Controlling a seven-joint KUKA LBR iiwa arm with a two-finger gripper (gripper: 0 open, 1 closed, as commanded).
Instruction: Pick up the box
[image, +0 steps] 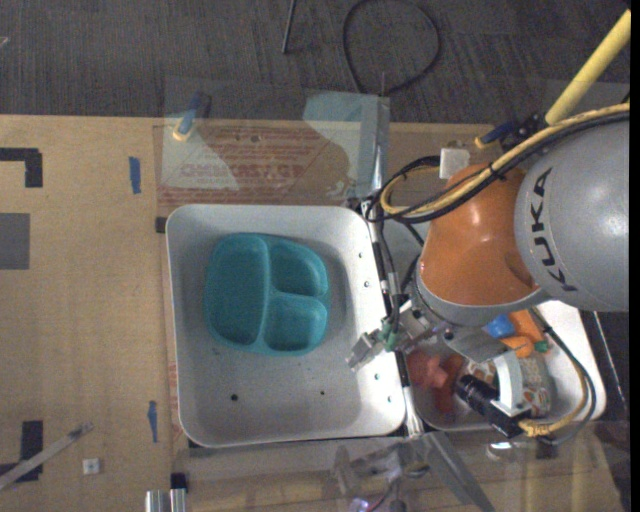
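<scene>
On the table (80, 300), the left white bin (300, 410) holds a teal divided plate (266, 293), lying flat toward its upper middle. The grey and orange arm (520, 240) hangs over the right bin (585, 380), covering most of it. Whether the end effector (385, 340), near the wall between the bins, grips anything cannot be told. Beneath the arm, small reddish and orange items (432, 372) show; no box can be picked out among them.

Grey KUKA-lettered arm (585, 215) — orange band, yellow cables.
</scene>
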